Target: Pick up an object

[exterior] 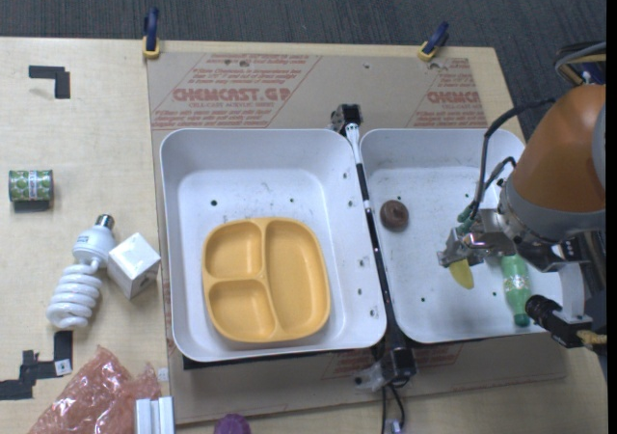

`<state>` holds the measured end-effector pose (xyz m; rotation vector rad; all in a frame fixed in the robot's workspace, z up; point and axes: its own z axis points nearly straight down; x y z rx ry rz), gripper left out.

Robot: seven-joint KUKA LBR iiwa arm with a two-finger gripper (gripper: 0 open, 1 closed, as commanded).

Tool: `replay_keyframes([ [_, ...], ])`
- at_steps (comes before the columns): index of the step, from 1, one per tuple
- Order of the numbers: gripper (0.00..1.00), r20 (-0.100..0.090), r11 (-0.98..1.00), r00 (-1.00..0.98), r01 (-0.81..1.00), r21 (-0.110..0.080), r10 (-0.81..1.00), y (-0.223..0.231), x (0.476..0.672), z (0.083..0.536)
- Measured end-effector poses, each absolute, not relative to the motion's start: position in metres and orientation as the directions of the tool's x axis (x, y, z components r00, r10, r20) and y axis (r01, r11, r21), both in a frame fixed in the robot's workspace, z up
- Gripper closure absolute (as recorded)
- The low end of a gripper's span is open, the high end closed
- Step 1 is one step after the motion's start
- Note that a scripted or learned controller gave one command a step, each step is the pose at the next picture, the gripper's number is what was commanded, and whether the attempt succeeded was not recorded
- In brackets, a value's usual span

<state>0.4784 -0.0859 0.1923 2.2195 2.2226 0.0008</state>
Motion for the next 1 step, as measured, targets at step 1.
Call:
replay_keyframes([
  [1,1.00,-0.001,0.002,-0.002,1.000,0.001,1.000,-0.0638,0.5020,0.1921],
])
